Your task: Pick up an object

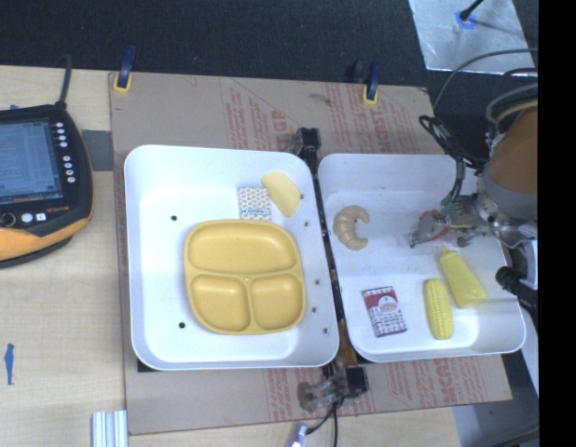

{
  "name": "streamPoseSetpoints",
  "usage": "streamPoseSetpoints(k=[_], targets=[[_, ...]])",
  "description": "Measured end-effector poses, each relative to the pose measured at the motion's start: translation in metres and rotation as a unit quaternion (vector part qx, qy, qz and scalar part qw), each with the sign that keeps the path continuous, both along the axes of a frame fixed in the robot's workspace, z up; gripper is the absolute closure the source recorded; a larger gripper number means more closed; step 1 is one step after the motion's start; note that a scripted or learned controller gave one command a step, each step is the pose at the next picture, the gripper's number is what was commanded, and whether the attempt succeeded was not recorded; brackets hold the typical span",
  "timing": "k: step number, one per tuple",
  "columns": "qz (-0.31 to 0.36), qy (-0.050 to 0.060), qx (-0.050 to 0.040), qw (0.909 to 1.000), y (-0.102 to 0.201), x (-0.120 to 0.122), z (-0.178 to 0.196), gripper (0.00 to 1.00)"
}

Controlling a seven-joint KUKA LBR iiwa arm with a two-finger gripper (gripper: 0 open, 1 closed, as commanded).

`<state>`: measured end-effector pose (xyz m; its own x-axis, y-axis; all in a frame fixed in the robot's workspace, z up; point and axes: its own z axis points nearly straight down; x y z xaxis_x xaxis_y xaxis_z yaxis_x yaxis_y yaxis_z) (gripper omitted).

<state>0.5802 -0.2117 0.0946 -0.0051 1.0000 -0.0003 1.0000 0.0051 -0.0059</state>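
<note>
two-finger metal gripper low in right white bin, fingers look spread, probably holding nothing; nearest target smooth yellow plastic corn cob: centre over it, straddle its width, then close.

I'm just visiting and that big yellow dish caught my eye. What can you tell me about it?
The yellow tray is a divided plate that looks like matte plastic, with rounded corners: one long compartment across the far side, two smaller ones nearer. It lies flat, right side up, in the left white bin, slightly turned. A small patterned packet lies right by its far rim; whether they touch is unclear.
</note>
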Motion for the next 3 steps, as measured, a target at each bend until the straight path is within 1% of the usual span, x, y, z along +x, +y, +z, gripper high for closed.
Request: streamPoseSetpoints(k=[1, 2, 3], targets=[[0.0, -0.002, 0.0005, 1.0, 0.0, 0.067, -0.002, 0.0], [0.0, -0.001, -0.0004, 1.0, 0.032, 0.024, -0.003, 0.0], [0.001, 0.0, -0.0009, 1.0, 0.031, 0.024, 0.008, 1.0]])
